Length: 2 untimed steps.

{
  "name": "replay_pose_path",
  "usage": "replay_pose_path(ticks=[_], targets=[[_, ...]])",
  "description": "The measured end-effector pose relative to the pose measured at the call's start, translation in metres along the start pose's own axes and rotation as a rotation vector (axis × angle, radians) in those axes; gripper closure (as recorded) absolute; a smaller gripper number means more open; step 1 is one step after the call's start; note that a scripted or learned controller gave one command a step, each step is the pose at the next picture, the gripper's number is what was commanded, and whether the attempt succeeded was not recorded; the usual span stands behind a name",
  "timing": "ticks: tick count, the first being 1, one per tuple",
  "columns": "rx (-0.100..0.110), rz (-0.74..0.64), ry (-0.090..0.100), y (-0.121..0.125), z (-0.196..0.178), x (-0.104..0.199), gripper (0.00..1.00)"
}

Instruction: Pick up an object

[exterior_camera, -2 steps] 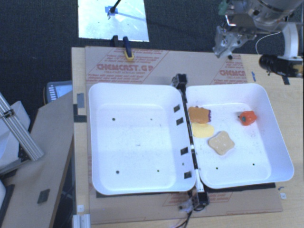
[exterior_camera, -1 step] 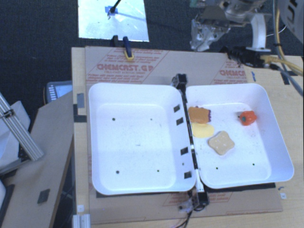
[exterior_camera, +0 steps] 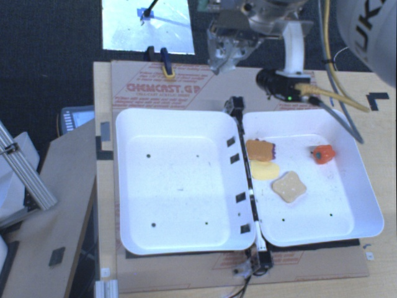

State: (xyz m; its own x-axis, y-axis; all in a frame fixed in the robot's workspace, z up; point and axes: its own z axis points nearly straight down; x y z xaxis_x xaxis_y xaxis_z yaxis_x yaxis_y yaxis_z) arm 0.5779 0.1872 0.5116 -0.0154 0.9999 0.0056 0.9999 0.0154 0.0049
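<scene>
hand (exterior_camera: 224, 53) top centre of frame, above the bins' far rims, grip state unreadable (blurred) | right bin (exterior_camera: 347, 225): orange-purple block (exterior_camera: 260, 149) against left wall, yellow disc (exterior_camera: 265, 171) touching it, tan toast (exterior_camera: 289, 187) just below, red-orange piece (exterior_camera: 322, 154) apart at right | left bin (exterior_camera: 180, 172) open floor

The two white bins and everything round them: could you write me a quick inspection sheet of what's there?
Surface: wooden bench under a printed cardboard sheet, bearing the left bin and right bin side by side.
Job's things: in the right bin, a toast-like slice, a yellow flat piece, an orange-and-purple block and a small orange-red object.
Clutter: yellow-and-black clamp at the cardboard's far edge.
Grippers: gripper high above the bench's far edge, holding nothing.
Cables: yellow and grey cables beyond the right bin.
Surroundings: shiny plate on dark floor.
</scene>
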Motion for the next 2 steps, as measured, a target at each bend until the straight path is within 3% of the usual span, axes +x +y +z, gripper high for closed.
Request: replay_pose_path(ticks=[1,2], targets=[[0.002,0.007,-0.003,0.034,0.001,0.050,1.00],[0.000,0.015,-0.004,0.054,-0.025,0.043,1.00]])
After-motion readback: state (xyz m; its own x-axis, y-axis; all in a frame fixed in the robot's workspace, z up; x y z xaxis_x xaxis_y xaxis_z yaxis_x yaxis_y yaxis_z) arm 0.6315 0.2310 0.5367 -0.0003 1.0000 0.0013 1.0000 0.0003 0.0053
